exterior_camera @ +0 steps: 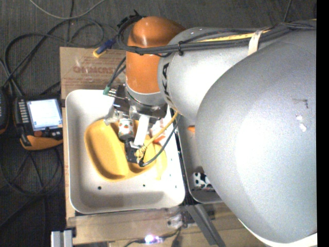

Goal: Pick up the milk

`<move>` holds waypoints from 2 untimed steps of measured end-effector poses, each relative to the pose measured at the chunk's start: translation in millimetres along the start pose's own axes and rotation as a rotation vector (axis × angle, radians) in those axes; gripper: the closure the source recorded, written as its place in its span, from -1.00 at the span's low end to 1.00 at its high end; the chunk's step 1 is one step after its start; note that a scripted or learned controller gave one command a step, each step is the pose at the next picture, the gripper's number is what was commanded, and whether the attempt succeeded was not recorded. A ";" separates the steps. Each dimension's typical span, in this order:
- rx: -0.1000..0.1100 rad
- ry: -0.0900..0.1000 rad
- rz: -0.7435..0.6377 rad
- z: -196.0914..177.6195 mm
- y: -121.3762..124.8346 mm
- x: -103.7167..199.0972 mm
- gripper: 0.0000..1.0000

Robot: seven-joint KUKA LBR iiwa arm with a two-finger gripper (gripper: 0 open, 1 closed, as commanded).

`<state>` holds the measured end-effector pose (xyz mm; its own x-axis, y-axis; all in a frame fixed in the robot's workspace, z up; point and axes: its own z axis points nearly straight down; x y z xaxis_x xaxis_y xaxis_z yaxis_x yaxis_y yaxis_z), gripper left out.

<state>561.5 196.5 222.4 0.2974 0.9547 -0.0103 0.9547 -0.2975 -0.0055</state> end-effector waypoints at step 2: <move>0.003 0.004 -0.389 47.6 -26.1 23.0 -1.00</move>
